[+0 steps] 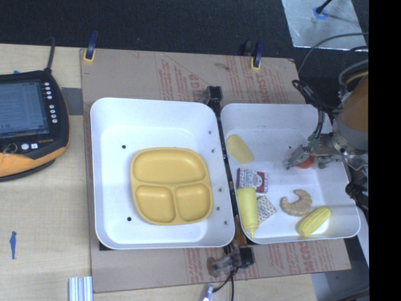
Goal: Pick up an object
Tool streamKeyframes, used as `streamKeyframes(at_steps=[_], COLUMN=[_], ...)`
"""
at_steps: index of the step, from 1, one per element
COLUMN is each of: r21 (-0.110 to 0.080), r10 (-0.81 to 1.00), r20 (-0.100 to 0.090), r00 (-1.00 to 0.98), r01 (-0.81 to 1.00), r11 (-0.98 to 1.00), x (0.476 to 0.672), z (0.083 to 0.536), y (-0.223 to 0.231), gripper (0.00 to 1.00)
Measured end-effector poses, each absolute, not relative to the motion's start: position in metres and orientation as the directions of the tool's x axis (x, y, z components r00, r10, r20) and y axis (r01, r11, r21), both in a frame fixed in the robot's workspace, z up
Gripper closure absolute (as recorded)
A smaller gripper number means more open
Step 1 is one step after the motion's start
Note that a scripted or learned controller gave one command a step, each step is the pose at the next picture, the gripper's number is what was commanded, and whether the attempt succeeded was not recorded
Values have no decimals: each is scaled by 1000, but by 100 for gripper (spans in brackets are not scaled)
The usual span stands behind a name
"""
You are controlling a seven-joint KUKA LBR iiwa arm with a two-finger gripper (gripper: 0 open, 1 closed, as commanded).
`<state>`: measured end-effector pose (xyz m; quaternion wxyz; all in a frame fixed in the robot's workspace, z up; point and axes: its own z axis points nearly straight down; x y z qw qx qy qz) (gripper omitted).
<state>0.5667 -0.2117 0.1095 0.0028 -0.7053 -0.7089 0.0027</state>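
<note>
Claw (305, 161) first: I see it low at the frame's right, pinching a small red object (305, 162) against the right bin (276, 115) floor. To my eye it's grasped but not lifted; raising it remains.

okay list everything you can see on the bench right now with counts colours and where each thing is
White bins: 2, side by side on cardboard.
Divided tray: 1, yellow, left bin.
Pale oval piece: 1, yellow, right bin, upper left.
Red-and-white packet: 1, right bin.
Bottle: 1, yellow, along right bin's left wall.
Croissant: 1, tan, right bin.
Corn cob: 1, yellow, right bin's near corner.
Small red item: 1, at the gripper.
Pendant: 1, orange-black, bench left.
Gripper: 1, grey, over right bin.
</note>
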Motion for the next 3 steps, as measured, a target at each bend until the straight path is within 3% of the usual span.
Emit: streamKeyframes(at_steps=[1,2,3], r21=[-3,-4,-2], r10=[1000,1000,1000], r20=[-2,-2,0], r00=[-9,-11,-10], r01=[1000,1000,1000], r11=[9,11,10], x=[605,605,581], z=[92,103,193], y=[-193,-194,-81], gripper=[0,100,100])
